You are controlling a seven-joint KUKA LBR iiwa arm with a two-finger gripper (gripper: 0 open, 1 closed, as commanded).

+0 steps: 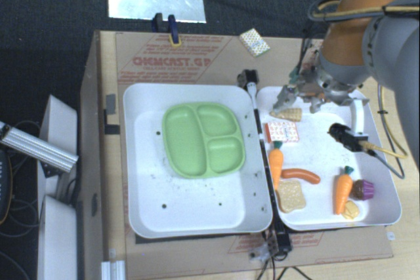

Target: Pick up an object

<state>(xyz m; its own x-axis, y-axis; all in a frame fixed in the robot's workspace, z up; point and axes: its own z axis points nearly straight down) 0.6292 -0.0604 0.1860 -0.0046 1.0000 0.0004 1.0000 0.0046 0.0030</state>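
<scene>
My gripper [300, 101] hangs over the far end of the right bin [387, 197], open, with nothing between its fingers. A tan cracker [287, 114] lies just below its left finger, close to it. Nearer the camera in the same bin lie a red-and-white packet [282, 132], a small carrot [276, 164], a red sausage [300, 175] and a slice of bread [291, 195]. At the bin's near right are a second carrot [342, 190], a purple piece [363, 189] and a pale yellow piece [352, 209].
The left bin [141, 206] holds a green divided plate [202, 139]. A ridge [261, 154] separates the two bins. A small patterned block [254, 42] lies on the cardboard behind the bins. The arm reaches in from the upper right.
</scene>
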